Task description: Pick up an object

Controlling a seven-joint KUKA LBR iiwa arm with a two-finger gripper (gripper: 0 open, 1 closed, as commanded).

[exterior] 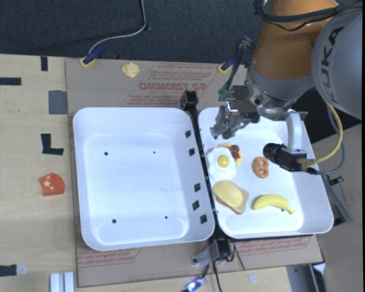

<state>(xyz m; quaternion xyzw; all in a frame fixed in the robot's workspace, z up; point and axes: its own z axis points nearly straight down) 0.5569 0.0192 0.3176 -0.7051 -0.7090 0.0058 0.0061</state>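
While the gripper (pixel 226 126) hangs over the upper left corner of the right bin (pixel 310 224), you are at the approach step: nothing is lifted yet, and no object shows in the claw. You cannot tell from this angle whether the claw is open or closed, so check that before you commit to a descent.

Your candidates all lie in the right bin. Closest to the claw, just below it in the view, is a small red-and-brown piece (pixel 233 150) touching the top edge of a fried egg (pixel 222 163). A pretzel (pixel 261 167) sits to the right of the egg, apart from it. Nearer the front wall lie a sandwich (pixel 230 196) and, beside it, a banana (pixel 274 204).

The left bin (pixel 134 181) stands rim to rim with the right one.

By my reading, your next move calls for a short drop onto one piece. The egg and its red neighbour touch, so aim for one alone or risk nudging both.
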